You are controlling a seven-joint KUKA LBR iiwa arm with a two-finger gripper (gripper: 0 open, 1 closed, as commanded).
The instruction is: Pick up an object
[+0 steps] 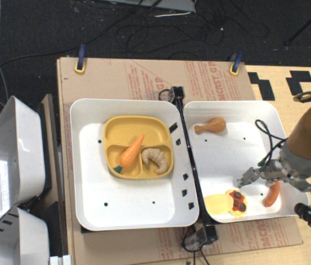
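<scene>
— Where is the claw, and what can you make of it?

— The gripper [247,178] sits low in the right bin [221,110], near its front. Its fingers [243,181] look spread and point left, with bare bin floor between them; it grasps nothing. They are small and dark, so their tips are hard to make out. The arm [310,139] behind it is cut off by the right edge.

— And the nearest thing to pick?

— A sausage [272,194] lies just right of the gripper, its upper end under the wrist. Its long axis runs nearly upright, leaning to the right at the top.

— Anything else in that bin?

— A yellow slice with red and dark toppings [226,203] near the front wall, just below the fingers. A chicken drumstick [211,127] lies well apart at the back, long axis left to right, bone end left.

— The other bin?

— The left bin [89,164] holds a yellow divided plate [114,128] with a carrot [132,151], tip up-right, and a curled pale shrimp [156,158] beside it.
</scene>
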